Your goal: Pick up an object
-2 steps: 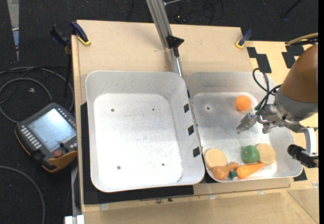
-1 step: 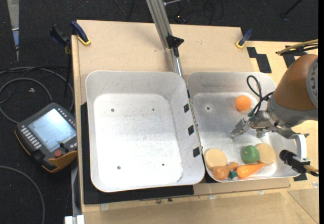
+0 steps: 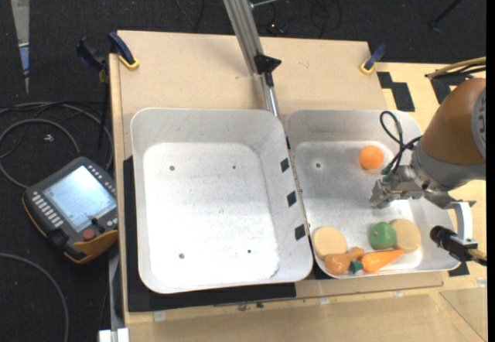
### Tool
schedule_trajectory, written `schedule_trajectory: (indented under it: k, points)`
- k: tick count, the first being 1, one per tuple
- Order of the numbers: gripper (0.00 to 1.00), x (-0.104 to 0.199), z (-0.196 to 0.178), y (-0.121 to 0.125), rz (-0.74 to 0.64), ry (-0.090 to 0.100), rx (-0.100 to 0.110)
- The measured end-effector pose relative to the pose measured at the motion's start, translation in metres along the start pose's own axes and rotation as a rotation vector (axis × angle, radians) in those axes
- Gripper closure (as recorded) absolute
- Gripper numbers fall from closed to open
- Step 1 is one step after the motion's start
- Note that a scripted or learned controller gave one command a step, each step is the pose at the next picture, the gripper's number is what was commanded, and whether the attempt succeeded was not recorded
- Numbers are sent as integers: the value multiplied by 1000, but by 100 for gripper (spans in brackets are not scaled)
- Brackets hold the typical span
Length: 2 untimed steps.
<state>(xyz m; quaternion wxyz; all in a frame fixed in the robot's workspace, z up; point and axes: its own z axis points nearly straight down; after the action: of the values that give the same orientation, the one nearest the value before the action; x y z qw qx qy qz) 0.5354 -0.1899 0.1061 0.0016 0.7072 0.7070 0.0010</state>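
Two white bins [image 3: 209, 193] sit side by side on one wooden surface [image 3: 193, 70]: one at the frame's centre-left, the other [image 3: 332, 147] at lower right. In the right-hand bin there are six small items: one orange ball [image 3: 372, 156], one green round fruit [image 3: 381, 236], two pale round discs, the first [image 3: 330, 241] at the lower left of that bin and the second [image 3: 406, 234] further right, one carrot [image 3: 381, 259], and one small orange-brown lump [image 3: 337, 262]. One arm [image 3: 456, 139] enters at the right edge. One handheld screen unit [image 3: 73, 209] lies at far left.
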Motion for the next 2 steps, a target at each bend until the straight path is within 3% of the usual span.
schedule_trajectory:
  k: [2]
  points:
    - [100,4,-107,5,-4,-2,-3]
